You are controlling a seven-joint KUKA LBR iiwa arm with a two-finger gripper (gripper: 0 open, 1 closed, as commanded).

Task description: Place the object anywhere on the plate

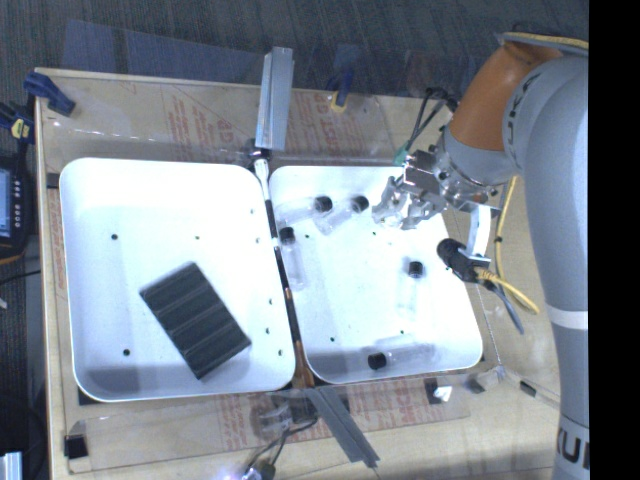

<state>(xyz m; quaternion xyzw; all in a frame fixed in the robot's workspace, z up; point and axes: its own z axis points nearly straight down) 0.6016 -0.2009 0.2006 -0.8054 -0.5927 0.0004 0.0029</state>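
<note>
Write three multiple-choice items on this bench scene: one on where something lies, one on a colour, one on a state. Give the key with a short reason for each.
1. Where does the dark ridged plate lie?
A. in the left bin
B. in the right bin
C. on the bench outside both bins

2. What colour are the two bins?
A. blue
B. white
C. black

3. How does the plate lie against the left bin walls?
A. square to them
B. turned at a slant to them
C. leaning upright on one wall

Key: 1 A, it rests on the left bin's floor; 2 B, both the left bin and the right bin are white; 3 B, its edges run diagonal to the bin's sides.
</note>
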